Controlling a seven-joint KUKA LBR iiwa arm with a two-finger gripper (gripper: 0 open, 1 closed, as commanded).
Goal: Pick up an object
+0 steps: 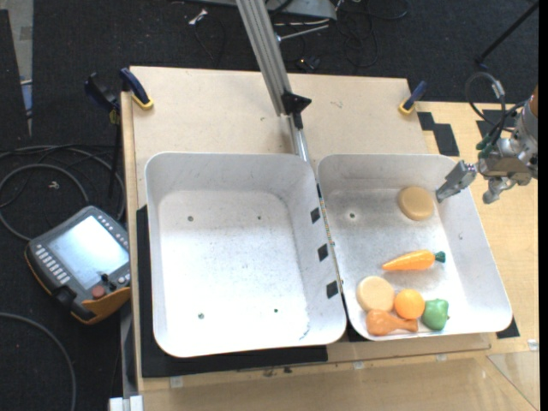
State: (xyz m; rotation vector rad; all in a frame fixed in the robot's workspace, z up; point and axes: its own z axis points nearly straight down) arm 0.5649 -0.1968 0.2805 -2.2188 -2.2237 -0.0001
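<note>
- You have two shallow white plastic bins side by side on the pale wooden bench (pixel 223 114); take the right-hand white bin (pixel 479 255) as your landmark.
- Left-hand white bin (pixel 171 229): touches the landmark bin along their shared wall; its floor shows dark specks and small holes.
- Round tan disc-shaped toy (pixel 416 202): lies in the landmark bin's far part, toward its right wall.
- Orange toy carrot with a green stub (pixel 413 261): lies on its side near the middle of the landmark bin, green end pointing to the right wall.
- Pale cream round toy (pixel 375 294): sits in the landmark bin's near part, touching the next items.
- Small orange ball-like fruit (pixel 409 303): just right of the cream piece.
- Green pepper-like toy (pixel 436 313): just right of the orange fruit, close to the near rim.
- Orange-brown lumpy toy (pixel 390 322): against the near rim, below the cream piece and the orange fruit.
- Grey two-finger gripper (pixel 473 187): you see it above the landmark bin's far right rim, fingers spread apart with nothing between them, one finger (pixel 454 181) reaching toward the tan disc yet apart from it.
- Grey handheld control pendant with a screen (pixel 81 264): lies on the dark floor, well left of both bins.
</note>
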